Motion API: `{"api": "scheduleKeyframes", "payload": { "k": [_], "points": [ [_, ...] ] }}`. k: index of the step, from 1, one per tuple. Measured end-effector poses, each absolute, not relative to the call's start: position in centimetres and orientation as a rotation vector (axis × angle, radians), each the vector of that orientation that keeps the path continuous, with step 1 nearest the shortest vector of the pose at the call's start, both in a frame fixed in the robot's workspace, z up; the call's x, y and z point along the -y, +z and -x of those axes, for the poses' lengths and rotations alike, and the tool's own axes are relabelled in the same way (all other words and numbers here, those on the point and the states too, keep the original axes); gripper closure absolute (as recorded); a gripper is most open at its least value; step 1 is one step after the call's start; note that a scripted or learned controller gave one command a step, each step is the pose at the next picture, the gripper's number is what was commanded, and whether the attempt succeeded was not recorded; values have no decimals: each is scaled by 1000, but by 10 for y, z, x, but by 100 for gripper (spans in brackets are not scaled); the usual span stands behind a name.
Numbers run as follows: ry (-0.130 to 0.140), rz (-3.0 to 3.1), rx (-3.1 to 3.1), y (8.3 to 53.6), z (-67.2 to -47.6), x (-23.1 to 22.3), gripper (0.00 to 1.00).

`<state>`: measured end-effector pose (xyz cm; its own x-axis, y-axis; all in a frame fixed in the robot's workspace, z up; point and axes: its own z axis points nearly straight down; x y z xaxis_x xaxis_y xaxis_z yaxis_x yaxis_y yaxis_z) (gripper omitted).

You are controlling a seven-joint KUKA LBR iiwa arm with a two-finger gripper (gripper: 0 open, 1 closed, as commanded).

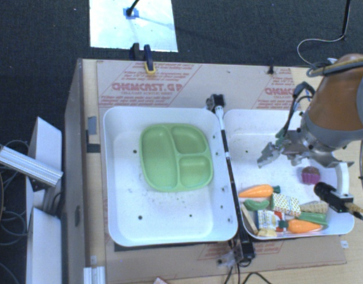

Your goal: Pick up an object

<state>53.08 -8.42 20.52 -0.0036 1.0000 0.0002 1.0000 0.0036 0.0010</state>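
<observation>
Landmark: orange toy carrot [256, 190], lying lengthwise in the right bin [252, 136], near the rim it shares with the left bin [128, 218].

1. Gripper [265, 157]. Above the carrot in the view, over bare white floor, apart from every toy. Nothing shows between the fingers [262, 160]; whether they are apart or together cannot be told from this angle.
2. Arm [341, 99]. Grey with an orange band, up and right of the carrot, sloping down to the gripper.
3. Green toy piece [258, 204]. Just below the carrot, touching or nearly touching it.
4. Patterned block [286, 204]. Just right of and below the carrot's leafy end.
5. Second patterned block [266, 219]. Below the carrot, by the bin's near corner.
6. Second carrot [300, 225]. Below and right of the landmark, along the near rim.
7. Green pod [312, 217]. Right of and below the carrot, just above the second carrot.
8. Pale wedge [315, 206]. Right of the carrot, beside the patterned block.
9. Purple piece [311, 174]. Right of and slightly above the carrot, alone.
10. Green divided plate [175, 157]. Left of the carrot, in the left bin.
11. Bench [169, 84]. Carries both bins; its sheet with red lettering shows well above the carrot.
</observation>
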Motion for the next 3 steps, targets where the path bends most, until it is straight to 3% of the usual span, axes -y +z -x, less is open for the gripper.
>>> {"api": "scheduleKeyframes", "payload": {
  "k": [1, 2, 3],
  "points": [
    [14, -2212, -2218, 103, -494, 135, 0],
    [15, -2212, -2222, 113, -494, 133, 100],
    [15, -2213, -2222, 113, -494, 133, 0]
  ]
}}
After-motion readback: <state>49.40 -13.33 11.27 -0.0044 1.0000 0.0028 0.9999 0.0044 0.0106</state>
